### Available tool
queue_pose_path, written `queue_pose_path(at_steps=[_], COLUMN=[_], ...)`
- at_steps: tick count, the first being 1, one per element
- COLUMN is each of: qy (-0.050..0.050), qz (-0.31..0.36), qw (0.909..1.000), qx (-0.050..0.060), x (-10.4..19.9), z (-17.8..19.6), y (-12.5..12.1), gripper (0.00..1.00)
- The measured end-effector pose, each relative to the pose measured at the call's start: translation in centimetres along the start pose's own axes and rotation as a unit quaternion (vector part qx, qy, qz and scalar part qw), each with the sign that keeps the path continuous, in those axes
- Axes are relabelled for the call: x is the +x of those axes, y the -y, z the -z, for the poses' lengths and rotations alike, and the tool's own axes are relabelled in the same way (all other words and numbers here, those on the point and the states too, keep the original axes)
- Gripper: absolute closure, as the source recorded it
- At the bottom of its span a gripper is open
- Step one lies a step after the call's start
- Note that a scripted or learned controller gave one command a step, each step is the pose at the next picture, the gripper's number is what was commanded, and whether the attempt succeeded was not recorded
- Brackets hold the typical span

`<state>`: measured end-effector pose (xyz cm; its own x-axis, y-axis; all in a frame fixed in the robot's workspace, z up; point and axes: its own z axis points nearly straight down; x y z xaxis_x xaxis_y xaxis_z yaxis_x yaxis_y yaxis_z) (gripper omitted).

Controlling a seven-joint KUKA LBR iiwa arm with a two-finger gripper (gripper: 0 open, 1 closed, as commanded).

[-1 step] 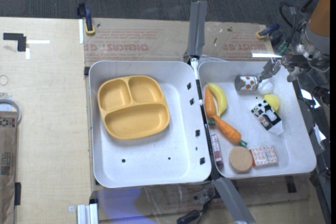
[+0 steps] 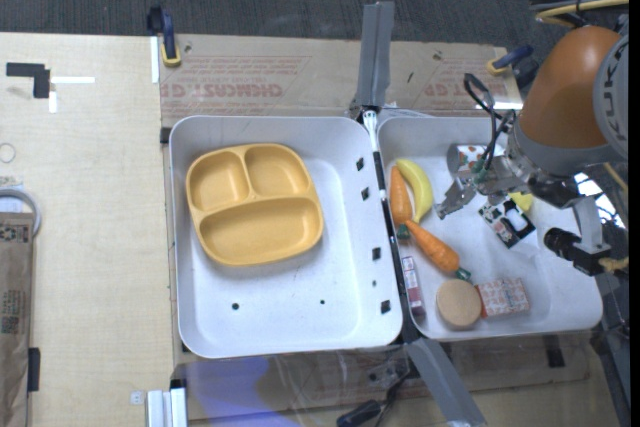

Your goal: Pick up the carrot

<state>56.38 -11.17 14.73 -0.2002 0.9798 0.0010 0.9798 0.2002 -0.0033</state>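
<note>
The carrot (image 2: 434,246) lies at a slant in the right bin (image 2: 560,310), its thick end up-left and its green end down-right. A second orange, carrot-like piece (image 2: 400,194) stands along the bin's left wall beside a yellow banana (image 2: 419,186). My gripper (image 2: 458,192) hangs over the bin just right of the banana and up-right of the carrot, apart from both. It is open with nothing between its fingers.
A round tan item (image 2: 459,303) and a pinkish box (image 2: 501,296) lie at the right bin's front. A dark bar (image 2: 408,281) rests along its left wall. The left bin (image 2: 290,315) holds a yellow divided plate (image 2: 255,203).
</note>
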Motion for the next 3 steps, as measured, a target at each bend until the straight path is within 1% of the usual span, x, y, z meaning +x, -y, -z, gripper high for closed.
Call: queue_pose_path(at_steps=[1, 2, 3], qy=[0.0, 0.0, -0.001], qz=[-0.066, 0.013, -0.21], qw=[0.9978, 0.9999, 0.9777], qx=[0.0, 0.0, 0.001], x=[7.0, 3.0, 2.4], z=[4.3, -0.3, -5.7], y=[3.8, 6.3, 7.1], gripper=[0.0, 0.0, 0.0])
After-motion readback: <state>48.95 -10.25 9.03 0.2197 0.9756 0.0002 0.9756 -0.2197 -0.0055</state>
